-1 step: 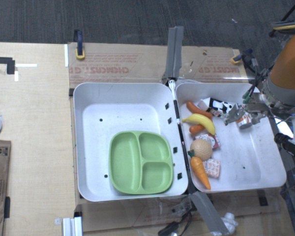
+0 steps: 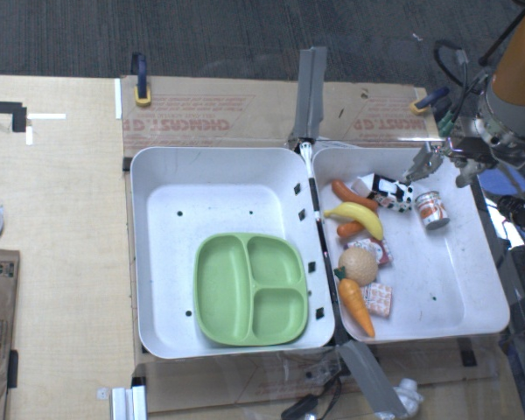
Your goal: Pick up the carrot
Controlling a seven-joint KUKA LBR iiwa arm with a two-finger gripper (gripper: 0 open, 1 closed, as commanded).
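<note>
Camera view shows 2 white bins side by side; take the right bin (image 2: 472, 304) as the landmark. The carrot (image 2: 354, 306) lies in its near left corner, close against the left wall, pointing toward the near rim. Touching its upper end is a round tan ball (image 2: 360, 264), and just beside it on the right sits a small red-and-white packet (image 2: 378, 298). Farther back along that left side lie a banana (image 2: 357, 216), a second orange piece (image 2: 350, 230) and a reddish sausage (image 2: 348, 192). A small can (image 2: 431, 209) and a black-and-white toy (image 2: 394, 194) rest near the bin's far wall.

The gripper (image 2: 444, 160) hangs over the far right part of the bin, well apart from the carrot, with its 2 fingers spread and nothing between them.

Several things could spoil the pick, in my judgement. The carrot hugs the wall, so 1 finger may strike the rim or wall on the way down instead of slipping beside it. The ball and packet crowd it, so the fingers could land on them or drag them along. The carrot tapers, and a grip near the thin tip may slide off. The 2 other orange items nearby could also draw the grasp to the wrong thing. The left bin (image 2: 157, 234), holding a green tray (image 2: 250, 289), plays no part.
</note>
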